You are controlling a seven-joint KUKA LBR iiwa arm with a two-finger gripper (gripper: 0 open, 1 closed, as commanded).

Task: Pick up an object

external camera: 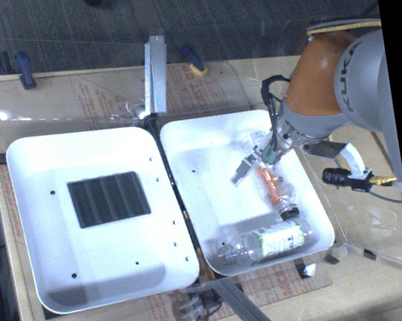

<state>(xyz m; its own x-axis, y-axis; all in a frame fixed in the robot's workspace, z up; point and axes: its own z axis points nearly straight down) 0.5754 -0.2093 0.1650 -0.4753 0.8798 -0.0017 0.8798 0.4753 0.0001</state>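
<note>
As I watch from above: two white bins sit side by side on the desk (43, 105).
Gripper (257, 161): low in the right bin (206, 192); I cannot tell its state.
Orange tube (270, 183): just below the gripper, long axis running near-to-far.
Clear bottle (269, 243): lying crosswise along the near wall, cap toward the right.
Left bin (48, 238): holds a dark ridged panel (109, 199).

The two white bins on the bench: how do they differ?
The left white bin has a dark ribbed rectangular panel lying in it; the right white bin holds a clear plastic bottle and an orange-filled clear bottle. The gripper reaches into the right bin, not the left. Both are shallow, with rounded corners.
</note>
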